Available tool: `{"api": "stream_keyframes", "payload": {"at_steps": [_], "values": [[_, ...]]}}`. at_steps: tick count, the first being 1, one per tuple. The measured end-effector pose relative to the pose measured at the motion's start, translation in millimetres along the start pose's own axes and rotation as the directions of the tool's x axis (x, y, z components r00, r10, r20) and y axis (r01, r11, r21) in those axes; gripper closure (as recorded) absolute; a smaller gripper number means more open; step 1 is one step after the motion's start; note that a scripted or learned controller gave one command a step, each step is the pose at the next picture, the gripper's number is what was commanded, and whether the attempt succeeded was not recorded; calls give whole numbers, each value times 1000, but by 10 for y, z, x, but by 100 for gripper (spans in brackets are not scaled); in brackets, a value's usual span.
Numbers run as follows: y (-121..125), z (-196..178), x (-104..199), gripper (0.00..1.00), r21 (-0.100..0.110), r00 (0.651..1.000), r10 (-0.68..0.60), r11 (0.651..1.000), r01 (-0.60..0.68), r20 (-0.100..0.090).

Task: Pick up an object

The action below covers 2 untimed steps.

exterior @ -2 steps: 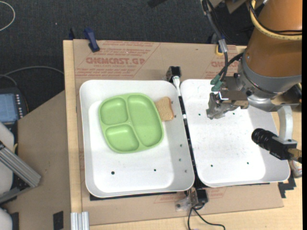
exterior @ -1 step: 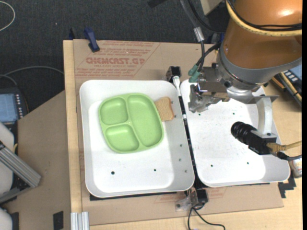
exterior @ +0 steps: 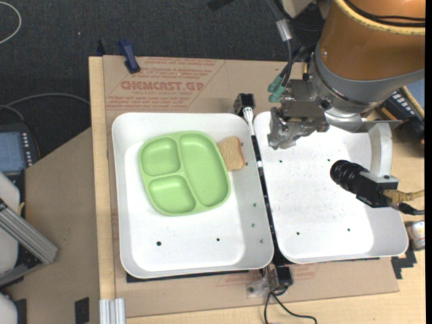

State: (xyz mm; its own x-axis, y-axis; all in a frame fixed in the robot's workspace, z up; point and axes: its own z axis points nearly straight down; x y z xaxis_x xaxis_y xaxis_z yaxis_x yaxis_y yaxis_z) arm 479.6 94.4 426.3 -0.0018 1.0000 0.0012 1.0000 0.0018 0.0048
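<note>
A light green divided plate [exterior: 183,173] lies in the left white bin [exterior: 135,241]. A tan, cracker-like square [exterior: 232,153] rests against the plate's upper right rim, close to the wall between the bins. My gripper [exterior: 282,138] hangs over the far left corner of the right bin [exterior: 324,235], about a hand's width right of the tan square and on the other side of the dividing wall. I see nothing held in it. The big orange and grey arm above it covers the bin's far right part.
Both bins sit on a brown cardboard sheet [exterior: 162,79] with red print. A blue clip [exterior: 128,55] lies at the sheet's far left corner. A small black and white fixture [exterior: 244,104] stands at the top of the seam between the bins.
</note>
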Motion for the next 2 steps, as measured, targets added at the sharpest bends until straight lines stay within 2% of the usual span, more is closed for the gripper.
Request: {"api": "stream_keyframes", "payload": {"at_steps": [1, 2], "values": [[1, -307, -597, 100, -1, 1000, 9, 1000, -9, 2], [-5, -118, -264, 100, 9, 1000, -1, 1000, 1, 1]]}}
